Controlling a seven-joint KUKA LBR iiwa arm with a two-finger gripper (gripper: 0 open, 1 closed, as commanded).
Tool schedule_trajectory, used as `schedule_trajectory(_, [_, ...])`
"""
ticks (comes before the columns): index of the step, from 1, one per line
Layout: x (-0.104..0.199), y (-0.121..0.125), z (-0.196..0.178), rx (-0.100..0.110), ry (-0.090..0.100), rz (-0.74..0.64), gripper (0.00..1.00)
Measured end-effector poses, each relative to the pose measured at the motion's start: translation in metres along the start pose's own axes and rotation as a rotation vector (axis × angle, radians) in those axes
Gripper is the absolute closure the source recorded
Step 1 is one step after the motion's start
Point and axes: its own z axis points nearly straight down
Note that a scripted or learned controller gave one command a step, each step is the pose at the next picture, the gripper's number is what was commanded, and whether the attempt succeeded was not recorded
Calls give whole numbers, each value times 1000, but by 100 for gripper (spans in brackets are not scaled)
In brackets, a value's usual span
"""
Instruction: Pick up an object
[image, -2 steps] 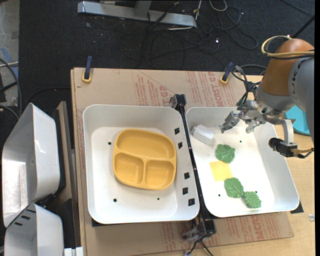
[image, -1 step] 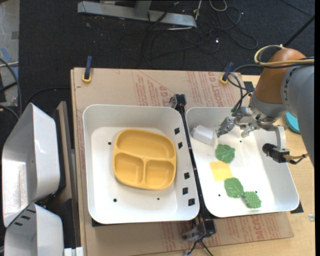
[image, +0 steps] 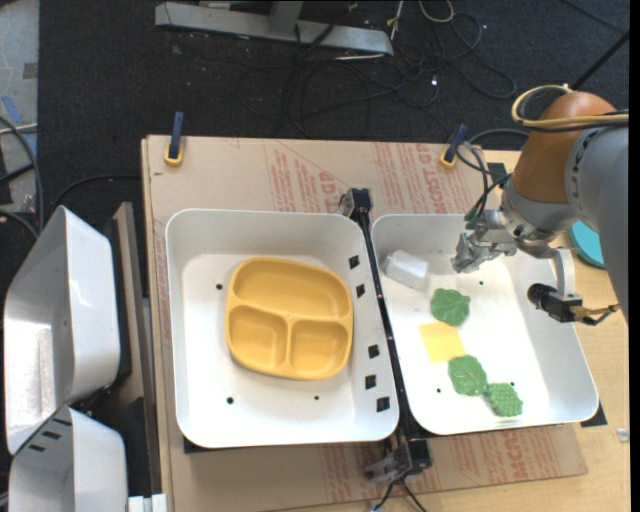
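Arm over right bin (image: 560, 340)
Jaws (image: 468, 256) state indeterminate; they hover near white block (image: 406, 267), far of green pieces (image: 450, 306).

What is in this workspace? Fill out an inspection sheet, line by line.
Surface: cardboard-covered bench bearing left bin and right bin.
Job's things: in the right bin, white block, three green pieces, yellow square.
Clutter: yellow divided plate in the left bin.
Claw: claw low over the right bin's far side, holding nothing.
Cables: loose cables on the floor.
Surroundings: two blue clamps.
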Motion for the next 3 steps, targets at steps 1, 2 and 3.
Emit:
schedule_trajectory(1, [-2,-5,-45,1,1,5,100])
schedule_trajectory(2, [-4,-8,-88,0,0,4,100])
schedule_trajectory(3, [-6,-5,-153,-4,-1,0,100])
